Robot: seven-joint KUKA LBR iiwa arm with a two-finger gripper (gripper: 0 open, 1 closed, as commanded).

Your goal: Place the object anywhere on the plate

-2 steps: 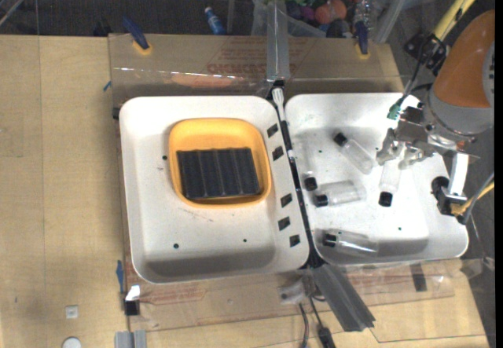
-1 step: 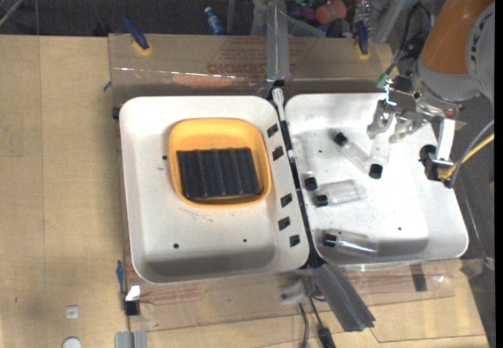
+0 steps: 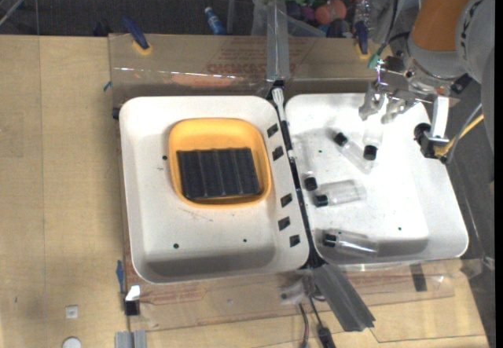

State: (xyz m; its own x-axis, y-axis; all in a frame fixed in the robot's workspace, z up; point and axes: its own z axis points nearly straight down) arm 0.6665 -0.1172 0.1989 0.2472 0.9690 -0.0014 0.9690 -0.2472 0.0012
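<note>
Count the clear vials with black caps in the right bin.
4: one vial near the bin's upper middle, one just right of it, one mid-left, one at the front. Others may be hidden.

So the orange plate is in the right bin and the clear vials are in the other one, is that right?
Not quite. The camera view shows the orange plate in the left bin, not the right. The clear vials lie in the other one, the right bin, below the gripper.
</note>
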